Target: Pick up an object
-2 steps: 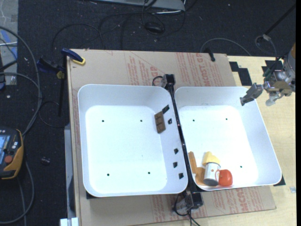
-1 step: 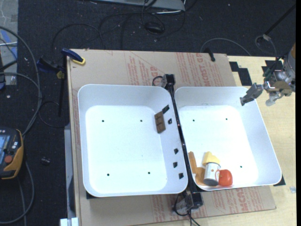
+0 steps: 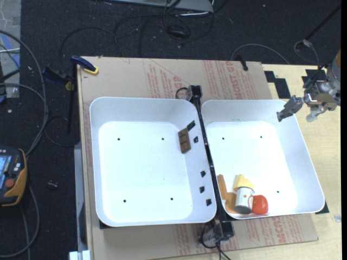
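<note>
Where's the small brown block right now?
In the camera view, the small brown rectangular block lies in the left shallow white bin, near its upper right corner, close beside the black divider between the two bins.

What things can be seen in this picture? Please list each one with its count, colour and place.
bins: two, white, side by side on the bench
bar: one, brown, right side of the left bin
ball: one, red, near corner of the right bin
cup: one, yellow and white, beside the ball
stick: one, orange, left of the cup
clamp: one, blue and yellow, far left corner of the bench
gripper: one, grey, above the right bin's far right edge
</note>
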### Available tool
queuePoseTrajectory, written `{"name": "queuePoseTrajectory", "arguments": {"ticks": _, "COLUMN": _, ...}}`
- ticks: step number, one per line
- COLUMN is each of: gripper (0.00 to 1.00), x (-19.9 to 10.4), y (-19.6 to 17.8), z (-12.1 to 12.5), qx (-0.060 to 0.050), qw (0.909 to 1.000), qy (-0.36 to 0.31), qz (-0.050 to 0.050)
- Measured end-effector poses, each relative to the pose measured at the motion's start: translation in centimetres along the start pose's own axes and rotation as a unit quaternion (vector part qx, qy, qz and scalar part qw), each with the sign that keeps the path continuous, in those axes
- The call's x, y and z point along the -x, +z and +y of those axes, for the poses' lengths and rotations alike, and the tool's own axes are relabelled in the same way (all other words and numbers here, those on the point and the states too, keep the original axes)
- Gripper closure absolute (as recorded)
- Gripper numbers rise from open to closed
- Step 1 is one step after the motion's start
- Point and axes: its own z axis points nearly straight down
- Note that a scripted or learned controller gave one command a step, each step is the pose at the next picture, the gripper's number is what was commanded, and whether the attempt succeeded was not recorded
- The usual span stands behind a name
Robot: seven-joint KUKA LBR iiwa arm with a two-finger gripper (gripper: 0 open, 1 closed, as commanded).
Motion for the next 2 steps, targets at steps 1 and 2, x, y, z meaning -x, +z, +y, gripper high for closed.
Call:
{"name": "queuePoseTrajectory", "arguments": {"ticks": 1, "gripper": 0.00, "x": 0.0, "y": 0.0, "z": 0.0, "qx": 0.000, "qw": 1.0000, "qy": 0.000, "qz": 0.000}}
{"name": "queuePoseTrajectory", "arguments": {"ticks": 2, "gripper": 0.00, "x": 0.2, "y": -1.1, "z": 3.9, "qx": 0.001, "qw": 1.0000, "qy": 0.000, "qz": 0.000}}
